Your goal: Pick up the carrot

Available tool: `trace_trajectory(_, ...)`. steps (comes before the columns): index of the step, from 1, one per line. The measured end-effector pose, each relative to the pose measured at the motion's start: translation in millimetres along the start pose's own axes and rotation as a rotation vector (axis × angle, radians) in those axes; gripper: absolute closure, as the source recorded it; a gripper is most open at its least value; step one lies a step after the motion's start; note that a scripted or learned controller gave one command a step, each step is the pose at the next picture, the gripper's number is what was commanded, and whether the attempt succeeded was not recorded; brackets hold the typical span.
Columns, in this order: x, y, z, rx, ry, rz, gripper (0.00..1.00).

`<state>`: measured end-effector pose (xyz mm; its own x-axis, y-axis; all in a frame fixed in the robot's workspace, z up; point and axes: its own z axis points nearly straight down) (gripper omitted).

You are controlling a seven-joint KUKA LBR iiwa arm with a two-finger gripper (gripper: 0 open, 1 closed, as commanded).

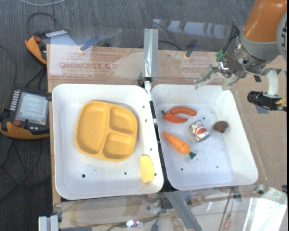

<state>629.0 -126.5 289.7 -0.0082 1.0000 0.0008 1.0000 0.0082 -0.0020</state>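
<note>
An orange carrot (177,143) with a green stub at its lower right end lies slanted in the middle of the right bin (241,170). A second carrot-like orange piece (174,117) with green leaves at its left end rests further back, touching a reddish sausage (183,111). My gripper (213,82) hangs over the right bin's back rim, well behind and to the right of both carrots. Its fingers (199,83) are spread open, and nothing is between them.
A small red-and-white can (198,131) and a brown lump (220,126) lie just right of the carrots. The left bin (62,177) holds a yellow compartment tray (106,129) and a pale yellow piece (146,169). A handheld pendant (25,113) lies off the bench at left.
</note>
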Motion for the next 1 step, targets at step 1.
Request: trace_trajectory(1, 36.4, -19.2, 107.1, 0.002, -0.001, 0.008, 0.0)
